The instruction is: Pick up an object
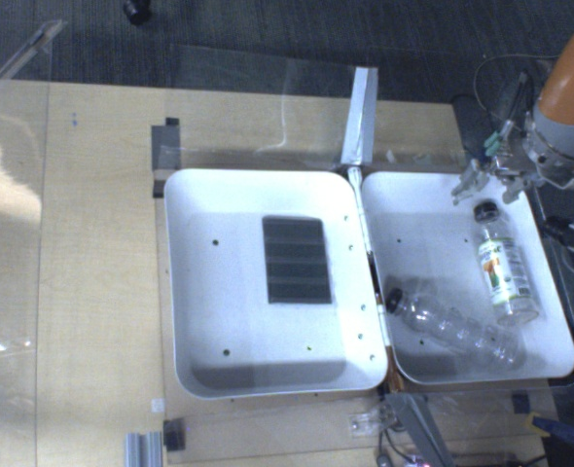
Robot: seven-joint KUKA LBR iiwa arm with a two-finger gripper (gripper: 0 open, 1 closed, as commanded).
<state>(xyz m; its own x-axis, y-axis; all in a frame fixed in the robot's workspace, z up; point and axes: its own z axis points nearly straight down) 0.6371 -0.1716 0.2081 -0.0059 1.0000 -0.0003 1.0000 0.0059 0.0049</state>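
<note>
Seen from above on a wooden counter (92, 290): left bin (199, 290) with a dark ridged block (296, 260), right bin (418, 227) with two clear bottles, one labelled (502, 267), one crumpled (448, 324), gripper (491, 175) at its far edge, finger state impossible to tell.

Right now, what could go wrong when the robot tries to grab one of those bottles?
Both bottles are see-through and round, so they might slip or roll away. The labelled bottle lies close to the right bin's wall, leaving little room for the gripper beside it. The crumpled clear bottle lies almost against the labelled one's lower end, so a grab at one might knock the other.
</note>
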